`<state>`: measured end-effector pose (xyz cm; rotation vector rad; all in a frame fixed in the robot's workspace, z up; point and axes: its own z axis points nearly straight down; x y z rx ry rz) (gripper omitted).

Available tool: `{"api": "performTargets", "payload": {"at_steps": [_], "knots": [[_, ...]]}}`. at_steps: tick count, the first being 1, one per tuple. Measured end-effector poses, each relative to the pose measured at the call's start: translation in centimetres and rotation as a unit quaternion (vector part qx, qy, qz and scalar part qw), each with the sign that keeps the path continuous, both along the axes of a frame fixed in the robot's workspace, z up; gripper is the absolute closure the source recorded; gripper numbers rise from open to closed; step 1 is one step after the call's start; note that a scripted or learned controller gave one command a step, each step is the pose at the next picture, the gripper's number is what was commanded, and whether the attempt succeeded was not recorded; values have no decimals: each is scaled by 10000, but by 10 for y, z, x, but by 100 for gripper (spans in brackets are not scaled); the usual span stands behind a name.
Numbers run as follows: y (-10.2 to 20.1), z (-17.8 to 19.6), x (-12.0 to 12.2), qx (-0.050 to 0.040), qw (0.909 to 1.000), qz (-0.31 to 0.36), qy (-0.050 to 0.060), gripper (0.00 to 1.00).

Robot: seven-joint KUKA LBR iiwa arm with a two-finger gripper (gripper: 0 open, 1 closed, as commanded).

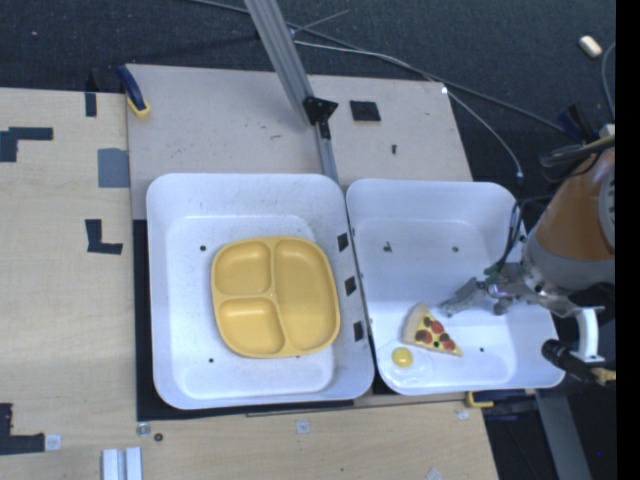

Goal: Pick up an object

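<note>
Gripper [462, 298] low in right bin [430, 203], grasping nothing; open or clenched: cannot tell. Pizza slice [432, 330] at its 7 o'clock, flat, just beside. Pick not yet done; grasp and lift remaining.

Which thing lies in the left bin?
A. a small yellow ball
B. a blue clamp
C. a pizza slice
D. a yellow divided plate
D: the yellow divided plate lies in the left bin, while the pizza slice and the small yellow piece lie in the right bin.
</note>
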<state>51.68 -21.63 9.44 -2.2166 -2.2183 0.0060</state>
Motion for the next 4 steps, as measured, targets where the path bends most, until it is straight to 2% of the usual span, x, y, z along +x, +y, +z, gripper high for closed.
{"api": "performTargets", "payload": {"at_steps": [1,2,3,4], "knots": [[-1,-7,1,-18,10000,-3,-45,0],[-2,4,2,-48,10000,0,-74,100],[-4,46,2,-11,10000,1,-42,100],[-5,88,2,-13,10000,2,-47,100]]}}
